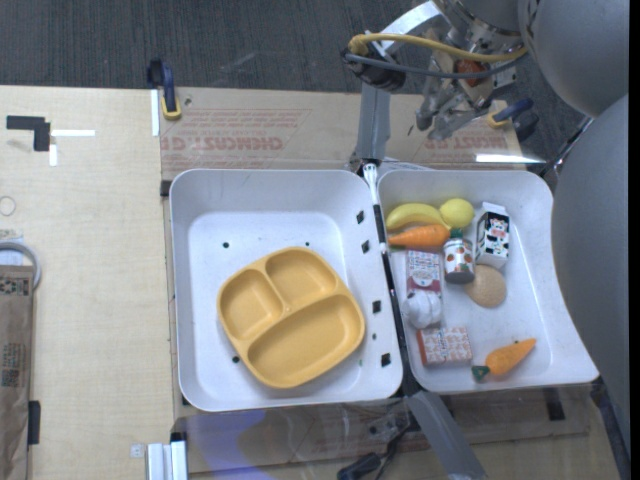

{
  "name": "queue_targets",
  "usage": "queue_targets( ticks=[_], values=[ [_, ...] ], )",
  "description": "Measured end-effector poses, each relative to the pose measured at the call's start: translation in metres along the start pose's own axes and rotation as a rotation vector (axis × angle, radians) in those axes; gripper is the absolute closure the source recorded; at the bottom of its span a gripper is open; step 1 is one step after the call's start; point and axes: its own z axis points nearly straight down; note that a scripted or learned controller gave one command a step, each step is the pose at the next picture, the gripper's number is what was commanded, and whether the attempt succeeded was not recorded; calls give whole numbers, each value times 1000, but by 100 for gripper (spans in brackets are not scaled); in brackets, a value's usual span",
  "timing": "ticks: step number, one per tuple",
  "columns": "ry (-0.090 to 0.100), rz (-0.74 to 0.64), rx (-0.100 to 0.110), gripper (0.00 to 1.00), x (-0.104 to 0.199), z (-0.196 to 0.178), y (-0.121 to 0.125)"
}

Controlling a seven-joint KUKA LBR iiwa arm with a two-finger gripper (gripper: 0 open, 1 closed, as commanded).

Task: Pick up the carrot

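Two carrots lie in the right bin (pixel 548 268). One carrot (pixel 418 236) rests at the back left, just in front of a banana (pixel 413 214). The other carrot (pixel 510 356), with a green stub end, lies near the front right corner. My gripper (pixel 448 108) hangs high over the cardboard behind the right bin's back rim, well apart from both carrots, with yellow cable looped beside it. Nothing from the bin is seen in it.
Around the carrots sit a lemon (pixel 457 211), a milk carton (pixel 492 234), a small can (pixel 458 258), a tan round piece (pixel 488 288), a white bottle (pixel 423 290) and a red box (pixel 445 345). The left bin (pixel 195 268) holds a yellow divided plate (pixel 290 316).
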Motion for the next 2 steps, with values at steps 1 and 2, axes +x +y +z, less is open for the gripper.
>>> queue_targets(
  ticks=[1, 2],
  values=[
    [2, 109, 0, 100, 42, 9, -59],
    [1, 193, 0, 100, 29, -36, -18]
  ],
)
